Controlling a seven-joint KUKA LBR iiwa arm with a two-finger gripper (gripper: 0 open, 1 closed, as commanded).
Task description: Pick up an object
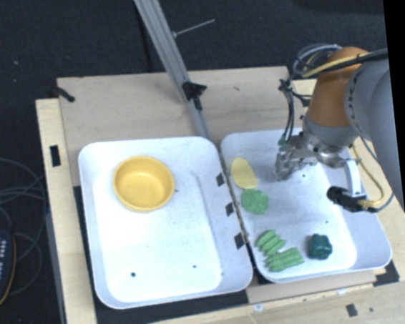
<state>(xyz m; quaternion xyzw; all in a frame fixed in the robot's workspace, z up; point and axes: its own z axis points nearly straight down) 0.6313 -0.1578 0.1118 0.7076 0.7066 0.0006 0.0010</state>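
Objects for picking lie mostly in the right bin [369,237]: a pale yellow piece [243,173] near its left wall, a round green lump [255,202] just below that, two ribbed green pods [276,250] near the front, and a dark green pepper-like thing [319,246] beside them. A yellow bowl [144,183] sits alone in the left bin [163,269].

From where I stand, looking down from the fixed camera, the hand [287,164] hangs low over the back of the right bin, above bare white floor, with the yellow piece near but apart to its left. Nothing sits in it that I can see, and whether it is spread or pressed together I cannot tell.

My worry is that it comes down on empty plastic, since no item lies directly beneath it. If it shifts left, the yellow piece lies close against the bin wall, so a finger could catch the rim or push the piece aside. Loose cables [367,191] by the wrist hang over the bin and might snag.

Fingertips are blurred and dark against the wrist. Most of the arm [340,100] is cut off at the right.
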